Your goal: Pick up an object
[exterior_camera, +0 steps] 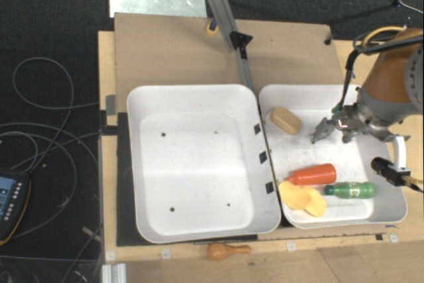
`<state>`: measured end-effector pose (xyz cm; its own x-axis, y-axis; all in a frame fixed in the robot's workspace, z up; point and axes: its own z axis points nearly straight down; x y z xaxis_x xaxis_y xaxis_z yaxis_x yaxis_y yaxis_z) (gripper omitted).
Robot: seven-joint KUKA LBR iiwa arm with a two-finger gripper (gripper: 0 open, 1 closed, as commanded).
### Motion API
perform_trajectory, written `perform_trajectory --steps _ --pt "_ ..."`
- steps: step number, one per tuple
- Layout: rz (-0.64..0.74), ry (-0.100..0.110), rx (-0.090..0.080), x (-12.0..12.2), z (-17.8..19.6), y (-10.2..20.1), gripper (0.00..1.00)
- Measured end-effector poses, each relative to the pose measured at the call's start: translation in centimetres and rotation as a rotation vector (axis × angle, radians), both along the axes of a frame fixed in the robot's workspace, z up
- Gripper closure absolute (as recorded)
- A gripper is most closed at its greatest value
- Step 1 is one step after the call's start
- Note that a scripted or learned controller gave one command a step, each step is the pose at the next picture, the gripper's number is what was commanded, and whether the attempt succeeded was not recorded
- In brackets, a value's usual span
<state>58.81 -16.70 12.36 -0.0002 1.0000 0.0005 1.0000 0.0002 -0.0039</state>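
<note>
On the bench's near edge, outside the bins, lies a small orange gourd (227, 250). Just beyond it sit the two white bins: the left bin (142, 142) and the right bin (391, 205), touching along their shared rim.

In the right bin's near part, a yellow piece (303, 199) lies at the left; a green bottle (350, 191) lies on its side to its right. Just behind them an orange carrot (313, 175) lies flat, its left end touching the yellow piece. Further back and left, well apart from these, a tan block (286, 120) rests alone.

The gripper (334, 131) hangs over the bin's far-right part, right of the block and behind the carrot. Its fingers are spread apart with nothing between them.

This looks like the approach step: no object is yet taken. The block seems the easiest target, standing clear of its neighbours. The next move would call for shifting left over it, lining the fingers across its short side, descending and closing. The carrot is close too, but its contact with the yellow piece could spoil a grasp.
</note>
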Motion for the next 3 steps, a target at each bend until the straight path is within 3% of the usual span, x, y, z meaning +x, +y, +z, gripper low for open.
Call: perform_trajectory --steps 1,2,3 --pt "0.0 -0.002 0.0 0.0 -3.4 0.0 0.0" --pt "0.0 -0.008 -0.001 0.2 -2.1 0.0 1.0" --pt "0.0 -0.011 -0.003 0.2 4.1 -0.7 1.0"
